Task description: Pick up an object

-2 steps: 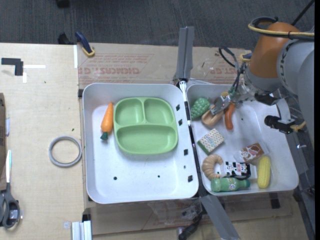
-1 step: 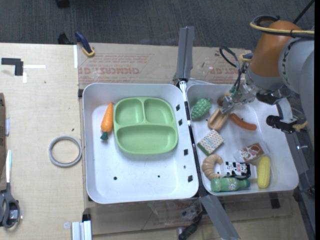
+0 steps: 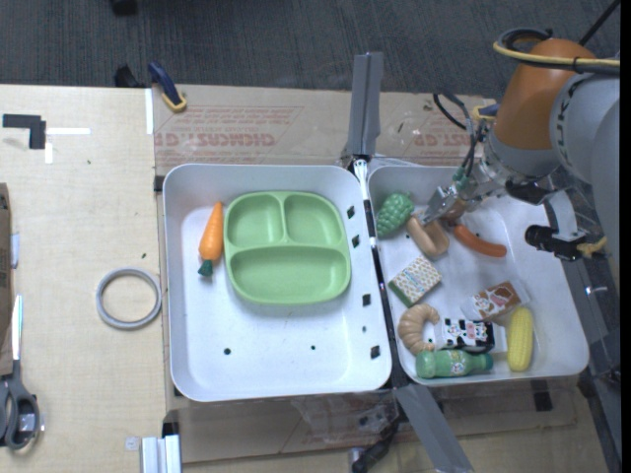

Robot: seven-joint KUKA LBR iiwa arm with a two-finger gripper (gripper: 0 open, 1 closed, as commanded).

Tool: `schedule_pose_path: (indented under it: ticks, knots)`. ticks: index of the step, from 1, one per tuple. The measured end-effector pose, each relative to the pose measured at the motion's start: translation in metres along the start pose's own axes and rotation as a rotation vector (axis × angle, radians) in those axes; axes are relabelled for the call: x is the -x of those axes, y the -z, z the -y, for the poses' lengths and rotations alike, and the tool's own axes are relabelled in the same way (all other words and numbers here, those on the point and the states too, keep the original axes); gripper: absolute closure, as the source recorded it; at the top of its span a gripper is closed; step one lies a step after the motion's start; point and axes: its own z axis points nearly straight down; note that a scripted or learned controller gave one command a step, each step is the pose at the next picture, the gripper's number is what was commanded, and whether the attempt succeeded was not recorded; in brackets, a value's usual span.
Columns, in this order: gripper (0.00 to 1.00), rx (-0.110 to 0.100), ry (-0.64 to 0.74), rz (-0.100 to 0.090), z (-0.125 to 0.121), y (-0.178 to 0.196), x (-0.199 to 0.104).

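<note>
My gripper (image 3: 446,205) is low over the back of the right bin (image 3: 552,363), reaching in from the right below the orange wrist band. It hangs just above a tan roll (image 3: 427,236) and the near end of a red sausage (image 3: 480,242), with a green leafy vegetable toy (image 3: 394,213) to its left. Nothing can be seen held in it. Further forward in the same bin lie a patterned cracker box (image 3: 415,280), a croissant (image 3: 418,325), a cow-print carton (image 3: 465,333), a green bottle (image 3: 452,364), a corn cob (image 3: 520,338) and a brown packet (image 3: 496,302).
The left bin (image 3: 187,343) holds a green divided plate (image 3: 288,246) and a carrot (image 3: 210,235) beside it. On the bench to the left lie a grey ring (image 3: 128,297) and scissors (image 3: 18,402). A metal post (image 3: 365,106) rises between the bins at the back.
</note>
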Motion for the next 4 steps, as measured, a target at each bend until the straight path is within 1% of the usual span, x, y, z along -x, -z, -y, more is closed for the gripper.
schedule_pose_path:
  ticks: [1, 2, 3, 4]
  knots:
    - [0.00, 0.001, -0.106, 0.001, 0.032, 0.001, 0.040]
    - [0.00, 0.001, -0.128, 0.001, 0.053, -0.011, 0.029]
    - [1.00, 0.009, -0.131, 0.004, 0.051, 0.002, 0.031]
    - [0.00, 0.005, -0.130, 0.002, 0.051, 0.000, 0.029]
